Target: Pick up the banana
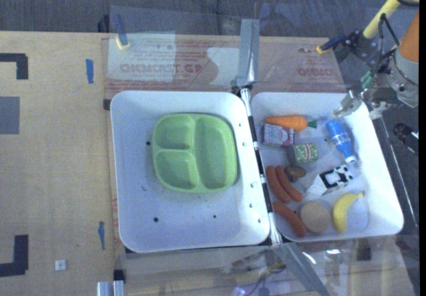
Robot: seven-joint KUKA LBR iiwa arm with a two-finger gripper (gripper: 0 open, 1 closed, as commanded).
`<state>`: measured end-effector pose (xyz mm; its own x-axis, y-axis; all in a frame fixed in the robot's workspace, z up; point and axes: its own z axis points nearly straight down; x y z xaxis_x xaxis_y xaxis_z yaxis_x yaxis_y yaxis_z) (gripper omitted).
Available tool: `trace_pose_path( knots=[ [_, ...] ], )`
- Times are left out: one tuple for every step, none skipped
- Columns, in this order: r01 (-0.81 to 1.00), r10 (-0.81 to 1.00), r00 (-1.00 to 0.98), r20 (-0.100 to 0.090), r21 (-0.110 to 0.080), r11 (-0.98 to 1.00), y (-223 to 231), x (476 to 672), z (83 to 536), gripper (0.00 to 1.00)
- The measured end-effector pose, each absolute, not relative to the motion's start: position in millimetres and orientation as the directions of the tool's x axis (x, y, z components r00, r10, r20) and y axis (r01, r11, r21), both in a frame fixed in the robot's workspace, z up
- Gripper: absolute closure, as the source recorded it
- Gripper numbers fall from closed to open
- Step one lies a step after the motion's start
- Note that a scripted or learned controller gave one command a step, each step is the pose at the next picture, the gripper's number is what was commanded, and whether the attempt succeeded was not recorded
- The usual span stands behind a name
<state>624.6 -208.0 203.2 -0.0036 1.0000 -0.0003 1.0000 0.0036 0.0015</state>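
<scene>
A pale wooden bench spreads under the camera, with grey floor beyond its far edge and two shallow white bins set side by side on it. The left bin carries a green divided plate, lying flat near its middle. The right bin is crowded with small items. At its far end lie a carrot, a small carton and a blue bottle. A green can sits near the centre, and a black-and-white toy lies just beyond the banana. Two red sausages lie along the left wall, with a third nearer the camera, beside a round tan potato. The banana rests in the near right corner of this bin, just beside the potato. The gripper hangs over the bin's far right corner, well apart from the banana; whether it is spread or closed cannot be made out.
</scene>
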Motion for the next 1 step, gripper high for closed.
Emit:
trace_pose_path(
  knots=[
    [1.000,1.000,0.014,-0.002,0.003,-0.014,-166.3,668.0,153.1,0.00]
  ],
)
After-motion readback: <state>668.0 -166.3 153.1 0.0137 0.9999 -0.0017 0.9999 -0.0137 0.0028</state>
